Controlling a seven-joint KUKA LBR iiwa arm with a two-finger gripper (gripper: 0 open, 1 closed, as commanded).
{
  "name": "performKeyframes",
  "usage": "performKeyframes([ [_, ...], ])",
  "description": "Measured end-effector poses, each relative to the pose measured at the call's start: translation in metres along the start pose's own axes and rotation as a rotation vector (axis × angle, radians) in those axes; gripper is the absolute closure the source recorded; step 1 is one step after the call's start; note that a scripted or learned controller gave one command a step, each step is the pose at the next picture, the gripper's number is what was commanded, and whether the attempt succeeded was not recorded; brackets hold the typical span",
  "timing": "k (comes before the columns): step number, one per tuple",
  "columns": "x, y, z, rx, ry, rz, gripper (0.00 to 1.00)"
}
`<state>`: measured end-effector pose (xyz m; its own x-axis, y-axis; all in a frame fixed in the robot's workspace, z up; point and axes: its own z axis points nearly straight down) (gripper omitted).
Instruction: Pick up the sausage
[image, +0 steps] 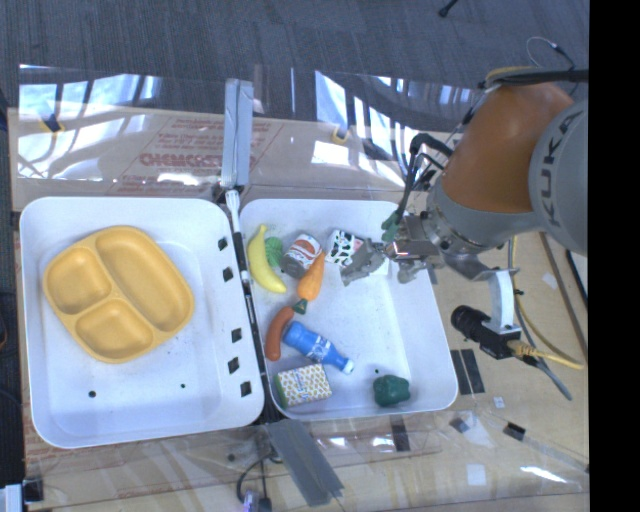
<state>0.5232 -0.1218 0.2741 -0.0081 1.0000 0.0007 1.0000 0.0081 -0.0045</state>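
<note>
Worktop w/ right bin (420, 330): we can't tell pincer (365, 260) state; sausage (277, 333) hugs bottle (316, 346) & wall, so a grab may slip

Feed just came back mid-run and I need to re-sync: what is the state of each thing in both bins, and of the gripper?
sausage: lying by the right bin's left wall, not grasped.
banana: lying flat.
carrot: lying, tip toward the sausage.
can: on its side.
blue bottle: on its side.
patterned box: lying flat.
green lump: resting near the front wall.
yellow tray: flat in the left bin.
gripper: above the right bin, beside a black-and-white item.
</note>
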Motion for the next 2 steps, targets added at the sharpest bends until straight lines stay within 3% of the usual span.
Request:
performKeyframes([
  [1,-0.021,-0.019,-0.034,-0.004,-0.002,0.131,0.0],
  [2,0.073,0.0,0.063,0.001,-0.001,0.015,0.0],
])
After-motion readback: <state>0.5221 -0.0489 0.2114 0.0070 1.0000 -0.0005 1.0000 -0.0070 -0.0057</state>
